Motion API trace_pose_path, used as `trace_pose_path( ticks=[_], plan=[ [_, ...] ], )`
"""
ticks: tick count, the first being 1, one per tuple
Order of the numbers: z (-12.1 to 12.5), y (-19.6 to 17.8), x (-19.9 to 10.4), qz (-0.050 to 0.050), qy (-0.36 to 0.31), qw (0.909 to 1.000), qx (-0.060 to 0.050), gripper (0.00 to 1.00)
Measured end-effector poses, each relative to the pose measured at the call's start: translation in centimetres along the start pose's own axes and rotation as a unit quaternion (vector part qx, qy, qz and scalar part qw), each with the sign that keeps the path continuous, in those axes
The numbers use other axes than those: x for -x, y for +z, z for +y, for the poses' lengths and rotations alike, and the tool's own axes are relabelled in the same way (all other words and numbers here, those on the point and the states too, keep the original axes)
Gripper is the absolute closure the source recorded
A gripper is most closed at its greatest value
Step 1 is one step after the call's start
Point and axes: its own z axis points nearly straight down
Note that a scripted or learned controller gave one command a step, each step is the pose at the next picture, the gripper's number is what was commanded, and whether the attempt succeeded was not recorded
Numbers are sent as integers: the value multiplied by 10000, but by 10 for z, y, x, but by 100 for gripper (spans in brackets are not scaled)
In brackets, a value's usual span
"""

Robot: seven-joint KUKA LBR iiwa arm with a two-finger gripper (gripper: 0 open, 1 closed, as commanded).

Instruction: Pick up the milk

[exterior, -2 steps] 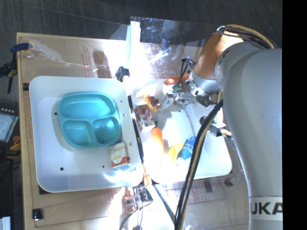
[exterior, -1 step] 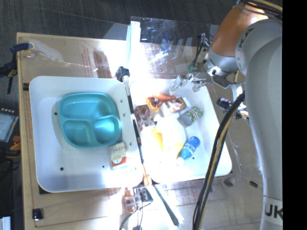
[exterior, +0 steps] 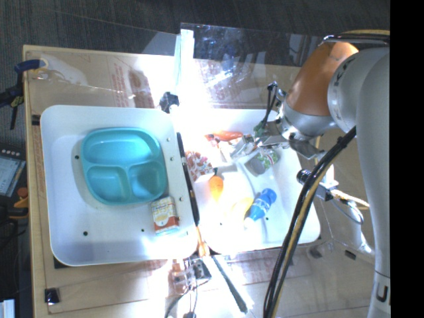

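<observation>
Robotics lab, plywood bench (exterior: 99, 68) (clamped at its corner), white bins (exterior: 56, 177), dark carpet (exterior: 79, 12)

Open floor beside milk carton (exterior: 165, 215); teal plate (exterior: 124, 166) close above.

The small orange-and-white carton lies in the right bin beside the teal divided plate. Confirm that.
Wrong bin. The camera view shows the small orange-and-white carton lying in the left white bin, beside the teal divided plate.

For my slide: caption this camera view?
Gripper reaches into right bin; milk carton lies in left bin.
</observation>
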Motion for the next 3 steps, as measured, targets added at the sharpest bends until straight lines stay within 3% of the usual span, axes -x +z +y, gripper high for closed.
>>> trace_pose_path(
  ticks=[1, 2, 3],
  plan=[
    [36, 57, 9, -43, -213, 9997, 87, 0],
    [64, 42, 14, -8, -348, 9994, 19, 0],
    [54, -63, 4, -11, -445, 9990, 23, 0]
  ],
)
